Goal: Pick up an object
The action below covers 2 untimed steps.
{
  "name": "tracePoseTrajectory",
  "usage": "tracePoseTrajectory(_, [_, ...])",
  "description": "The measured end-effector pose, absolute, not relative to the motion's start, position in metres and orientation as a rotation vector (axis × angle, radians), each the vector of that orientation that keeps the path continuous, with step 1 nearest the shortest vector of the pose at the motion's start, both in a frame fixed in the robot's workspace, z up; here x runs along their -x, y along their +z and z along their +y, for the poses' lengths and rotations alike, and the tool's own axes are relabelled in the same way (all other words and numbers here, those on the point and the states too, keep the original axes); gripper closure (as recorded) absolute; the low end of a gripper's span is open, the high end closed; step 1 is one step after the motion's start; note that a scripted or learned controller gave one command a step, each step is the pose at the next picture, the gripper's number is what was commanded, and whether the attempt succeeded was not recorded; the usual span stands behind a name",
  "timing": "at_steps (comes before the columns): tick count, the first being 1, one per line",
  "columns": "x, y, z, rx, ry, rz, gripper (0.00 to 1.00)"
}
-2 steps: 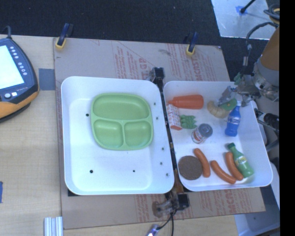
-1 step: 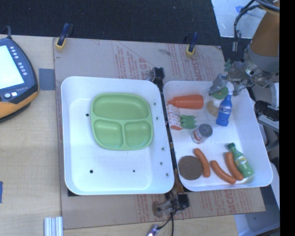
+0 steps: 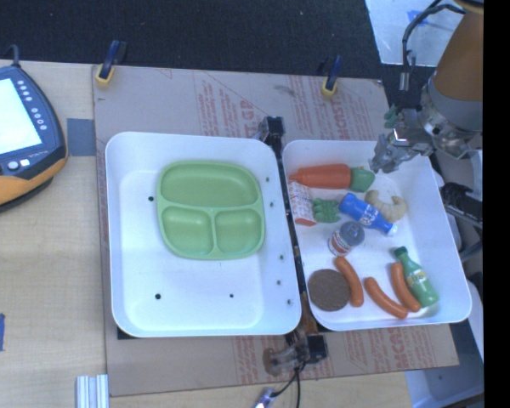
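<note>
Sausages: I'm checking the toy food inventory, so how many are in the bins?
3, all in the right bin near its front edge: one sausage beside the brown patty, a second right of it, a third against the green bottle. More could be hidden.

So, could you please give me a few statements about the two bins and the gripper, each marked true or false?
1. The green divided plate lies in the left bin. True.
2. The carrot lies in the left bin. False: it lies in the right bin, near its far edge.
3. The gripper is above the far end of the right bin. True.
4. The green bottle stands upright. False: it lies on its side near the right bin's right wall.
5. The brown round patty lies beside a sausage. True.
</note>
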<state>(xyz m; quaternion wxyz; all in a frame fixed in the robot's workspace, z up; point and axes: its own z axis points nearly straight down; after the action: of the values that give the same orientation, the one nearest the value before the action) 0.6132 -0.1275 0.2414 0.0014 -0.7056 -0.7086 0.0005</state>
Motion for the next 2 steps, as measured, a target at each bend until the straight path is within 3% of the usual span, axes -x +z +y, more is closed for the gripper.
tracePoseTrajectory(1, [-0.613,0.241,-0.128,2.214,0.003,-2.223,0.0])
tracePoseTrajectory(2, [-0.553,0.155,-0.111,2.213,0.007,-2.224,0.0])
